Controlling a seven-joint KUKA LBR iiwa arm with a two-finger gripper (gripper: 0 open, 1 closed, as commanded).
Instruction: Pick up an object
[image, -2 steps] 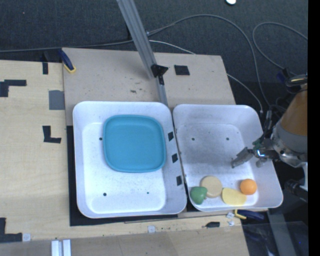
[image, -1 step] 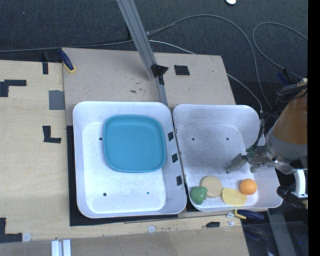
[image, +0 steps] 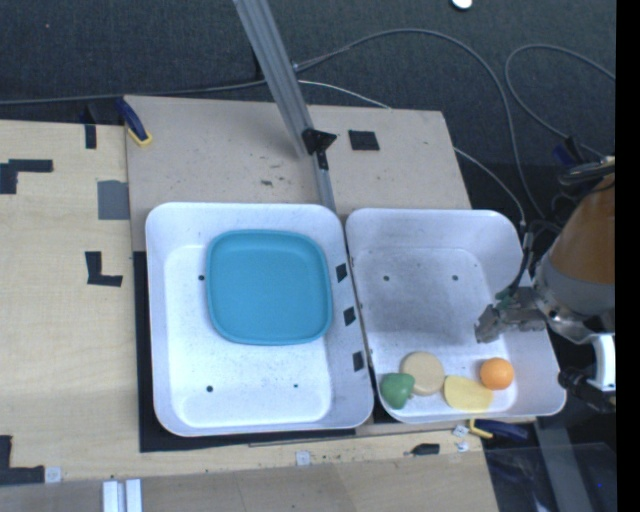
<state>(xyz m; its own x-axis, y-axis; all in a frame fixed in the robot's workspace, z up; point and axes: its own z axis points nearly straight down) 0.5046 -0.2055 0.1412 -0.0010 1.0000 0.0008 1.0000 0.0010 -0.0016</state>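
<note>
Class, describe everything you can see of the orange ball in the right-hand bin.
The orange ball is small, round, smooth and evenly orange, like a toy fruit. It rests on the floor of the right bin, near the front right corner. Its lower left edge meets a flat pale yellow piece. The gripper hangs just above it in the view, apart from it; nothing grips the ball.

- The tabletop (image: 60, 330) was pale wood, marked with dark tape pieces.
- A tan board (image: 230, 150) lay on it, under the bins.
- The left white bin (image: 170, 390) and the right white bin (image: 430, 240) sat side by side, touching.
- A yellow-tipped clamp (image: 135, 125) rested at the board's far left corner.
</note>
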